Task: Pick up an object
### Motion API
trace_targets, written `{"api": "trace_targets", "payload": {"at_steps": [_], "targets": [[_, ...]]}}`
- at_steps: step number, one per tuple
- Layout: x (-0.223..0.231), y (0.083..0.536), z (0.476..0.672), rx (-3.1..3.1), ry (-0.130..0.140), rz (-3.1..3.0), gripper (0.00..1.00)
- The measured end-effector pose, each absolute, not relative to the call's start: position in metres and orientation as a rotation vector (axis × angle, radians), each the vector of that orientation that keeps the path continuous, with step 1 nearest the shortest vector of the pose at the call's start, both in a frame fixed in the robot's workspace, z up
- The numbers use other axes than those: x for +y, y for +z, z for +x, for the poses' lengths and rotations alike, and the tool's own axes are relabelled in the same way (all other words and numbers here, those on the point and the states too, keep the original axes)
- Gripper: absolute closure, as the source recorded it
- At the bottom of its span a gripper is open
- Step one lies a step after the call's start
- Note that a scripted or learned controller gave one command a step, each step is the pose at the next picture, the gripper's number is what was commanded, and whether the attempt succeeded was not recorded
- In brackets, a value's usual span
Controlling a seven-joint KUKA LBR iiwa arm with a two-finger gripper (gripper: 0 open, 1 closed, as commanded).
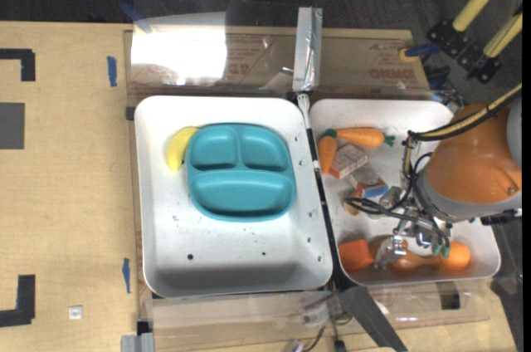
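The claw (412, 242) is down in the right bin (489, 259), low near its front wall, among wires and metal parts that hide the fingertips; whether it is open or shut, or has hold of anything, cannot be told. It sits right over an orange carrot (415, 257) lying along the front of that bin, with a rounder orange piece (355, 255) just to its left. Behind the claw lie a small blue item (375, 194), a tan and red box (350, 161), another carrot (360, 137) along the back wall, and a short orange piece (328, 151) by the left wall. The arm (473, 168), with its orange band, comes in from the right above the bin. The left bin (158, 201) holds a teal divided plate (241, 172), and a yellow banana (177, 147) peeks out from under the plate's left edge. Both bins stand on a tan bench (58, 193).
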State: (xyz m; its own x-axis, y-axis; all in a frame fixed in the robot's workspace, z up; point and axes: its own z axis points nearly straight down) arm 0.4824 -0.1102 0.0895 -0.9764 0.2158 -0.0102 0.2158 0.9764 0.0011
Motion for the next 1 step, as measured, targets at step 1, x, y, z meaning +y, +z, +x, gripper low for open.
{"api": "trace_targets", "payload": {"at_steps": [1], "targets": [[-0.1059,0.0896,0.5451,3.127,-0.004,0.055,0.00]]}}
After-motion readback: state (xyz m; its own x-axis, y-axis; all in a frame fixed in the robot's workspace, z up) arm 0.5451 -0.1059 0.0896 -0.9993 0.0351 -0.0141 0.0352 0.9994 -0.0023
